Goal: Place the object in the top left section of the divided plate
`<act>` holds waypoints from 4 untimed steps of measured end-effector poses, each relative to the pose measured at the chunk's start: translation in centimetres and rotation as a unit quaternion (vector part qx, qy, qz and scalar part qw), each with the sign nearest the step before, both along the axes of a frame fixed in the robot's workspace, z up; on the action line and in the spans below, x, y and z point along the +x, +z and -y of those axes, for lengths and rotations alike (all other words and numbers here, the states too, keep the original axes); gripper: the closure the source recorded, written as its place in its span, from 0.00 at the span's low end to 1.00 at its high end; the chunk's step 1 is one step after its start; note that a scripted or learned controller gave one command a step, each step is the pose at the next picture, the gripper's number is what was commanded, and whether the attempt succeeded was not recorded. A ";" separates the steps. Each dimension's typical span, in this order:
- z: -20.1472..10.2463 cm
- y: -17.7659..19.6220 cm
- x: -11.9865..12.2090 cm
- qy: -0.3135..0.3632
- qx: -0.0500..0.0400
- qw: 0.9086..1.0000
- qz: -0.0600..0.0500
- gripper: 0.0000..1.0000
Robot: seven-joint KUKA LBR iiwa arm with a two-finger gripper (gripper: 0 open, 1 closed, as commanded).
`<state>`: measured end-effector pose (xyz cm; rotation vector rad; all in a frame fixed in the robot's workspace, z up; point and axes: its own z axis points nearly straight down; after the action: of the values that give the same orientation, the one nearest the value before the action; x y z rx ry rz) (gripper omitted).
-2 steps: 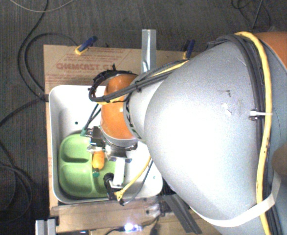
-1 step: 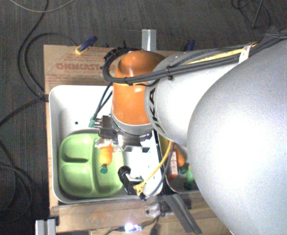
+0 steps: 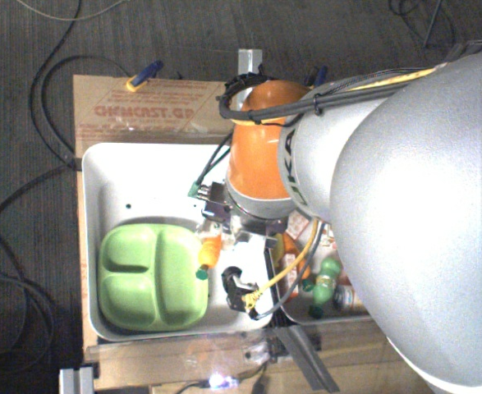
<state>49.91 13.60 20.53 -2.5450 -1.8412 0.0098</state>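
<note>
Placement not yet done: green divided plate [image 3: 153, 277] in left bin [image 3: 134, 167] has bare sections, small orange carrot-like object [image 3: 208, 254] sits at its right rim beneath gripper [image 3: 224, 238], grasp undeterminable.

Grey arm [image 3: 405, 212], orange wrist band [image 3: 257, 158]

right bin [image 3: 323, 314] (mostly) hidden by arm [image 3: 405, 220]

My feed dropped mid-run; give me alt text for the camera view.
The grey arm reaches from the right over the left white bin, where a green divided plate lies. A small orange object sits at the plate's right edge, below the wrist. More items fill the right bin.
</note>
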 end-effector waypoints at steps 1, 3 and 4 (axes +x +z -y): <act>-6.9 0.2 -1.7 0.142 0.001 0.990 -0.001 1.00; -3.3 8.5 0.4 0.263 0.001 0.965 0.001 1.00; -7.2 1.2 4.0 0.318 0.001 0.948 -0.001 1.00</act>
<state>53.89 20.77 21.72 -1.8256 -2.5551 0.0093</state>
